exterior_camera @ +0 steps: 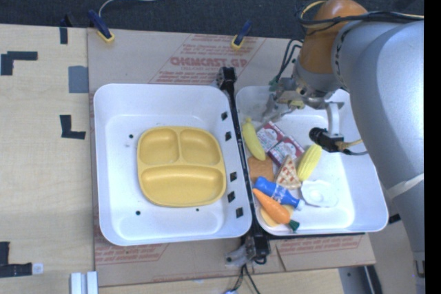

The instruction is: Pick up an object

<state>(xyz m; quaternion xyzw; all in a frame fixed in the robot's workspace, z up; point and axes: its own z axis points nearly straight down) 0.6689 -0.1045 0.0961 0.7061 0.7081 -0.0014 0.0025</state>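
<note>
The right bin (358, 217) holds a heap of toy food. There is a yellow banana (253, 140), a red and white packet (279, 142), an ear of corn (309, 160), a pizza slice (289, 174), a blue tube (278, 193), an orange carrot (271, 207) and a white cup (319, 193). My gripper (275, 105) hangs low over the bin's far left corner, just above the banana and the packet. Nothing shows in its grasp.
The left bin (114, 217) holds a yellow divided plate (181, 166). A black clip (227, 77) sits at the far end of the wall between the bins. The grey arm (386, 93) covers the right bin's right side.
</note>
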